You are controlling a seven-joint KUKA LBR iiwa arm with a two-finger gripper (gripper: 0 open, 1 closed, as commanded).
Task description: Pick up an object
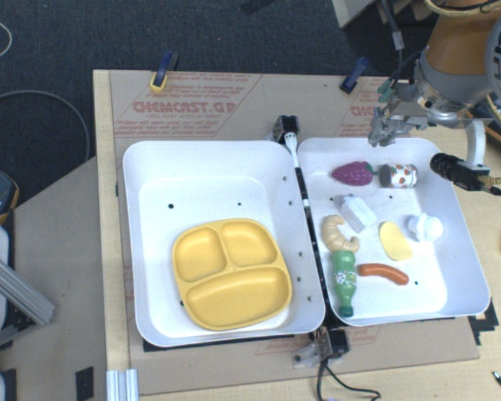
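**End effector hovers over the far rim of the right bin, nothing visibly in its grip**

The grey arm [463, 48] with its orange band comes in from 2 o'clock of the view. Its end effector [386, 134] hangs above the far edge of the right bin [463, 261], at about 12 o'clock of that bin. Whether it is open or closed cannot be told; no object shows between its tips.

The objects lie loose on the right bin's floor. A purple, bumpy fruit-like piece [353, 173] sits at 6 o'clock from the end effector, apart from it. Just beside the purple piece, at its 3 o'clock, lies a small can-like item [398, 175] with red and white markings. Toward the bin's centre are a white block [358, 212] and, at its 7 o'clock, a tan croissant-shaped toy [339, 233]. A green bottle [343, 281] lies at 6 o'clock of the croissant, its end touching it. A yellow oval piece [394, 241] sits at 3 o'clock of the croissant, with a white cup-like item [424, 226] at the oval's 2 o'clock. A red sausage [383, 272] lies at 6 o'clock of the yellow oval.

The left bin [150, 224] holds a yellow divided tray [231, 272] toward its 6 o'clock side. Both bins rest on the table [234, 103].
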